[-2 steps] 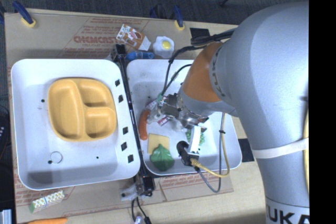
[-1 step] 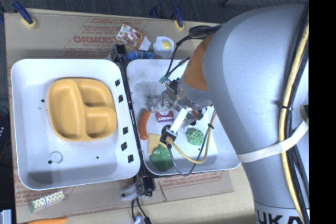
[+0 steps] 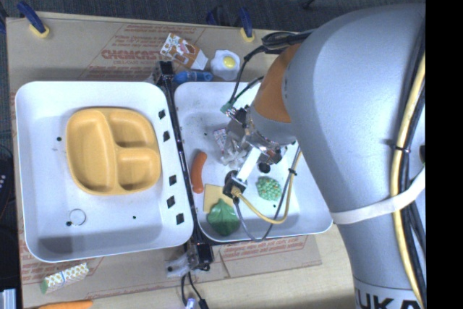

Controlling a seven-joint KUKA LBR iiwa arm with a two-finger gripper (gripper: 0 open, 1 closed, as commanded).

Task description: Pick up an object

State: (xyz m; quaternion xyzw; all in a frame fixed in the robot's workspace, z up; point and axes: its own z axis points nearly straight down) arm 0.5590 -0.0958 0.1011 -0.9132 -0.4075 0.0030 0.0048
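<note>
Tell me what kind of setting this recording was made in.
Most likely a robotics lab bench set up for picking trials. Two white bins sit side by side on cardboard held by blue clamps, and toy food such as an orange sausage and a yellow divided tray lies in them.

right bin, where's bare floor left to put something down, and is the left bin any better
In the right bin, bare floor lies along the upper left, between the top wall and the orange sausage. Its lower half is crowded: sausage, yellow square, green leafy piece, green bumpy piece and the gripper. The left bin has bare floor all around the yellow divided tray.
</note>
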